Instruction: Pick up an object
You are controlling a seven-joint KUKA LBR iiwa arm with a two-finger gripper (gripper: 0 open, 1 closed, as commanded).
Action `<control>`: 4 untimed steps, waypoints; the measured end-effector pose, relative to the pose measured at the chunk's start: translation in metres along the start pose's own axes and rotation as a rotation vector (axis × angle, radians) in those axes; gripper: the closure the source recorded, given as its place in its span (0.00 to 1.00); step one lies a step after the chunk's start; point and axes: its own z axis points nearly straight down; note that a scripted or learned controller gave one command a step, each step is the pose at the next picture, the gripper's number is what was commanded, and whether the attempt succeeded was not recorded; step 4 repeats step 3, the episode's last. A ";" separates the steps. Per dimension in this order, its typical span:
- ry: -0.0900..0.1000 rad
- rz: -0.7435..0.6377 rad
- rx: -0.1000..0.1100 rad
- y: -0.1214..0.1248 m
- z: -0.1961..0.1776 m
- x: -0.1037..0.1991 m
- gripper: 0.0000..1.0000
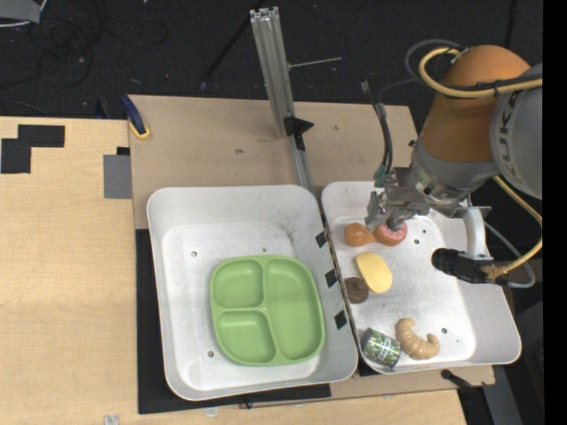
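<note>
Pink doughnut under fingers.

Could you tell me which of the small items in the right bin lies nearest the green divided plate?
The small dark brown item, by the bin's left wall beside the yellow piece; the others lie farther right.

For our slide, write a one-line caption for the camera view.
The arm's hand is down in the right bin at a pink item; a green divided plate lies in the left bin.
</note>
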 end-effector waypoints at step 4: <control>-0.002 0.001 0.002 -0.028 0.018 0.162 1.00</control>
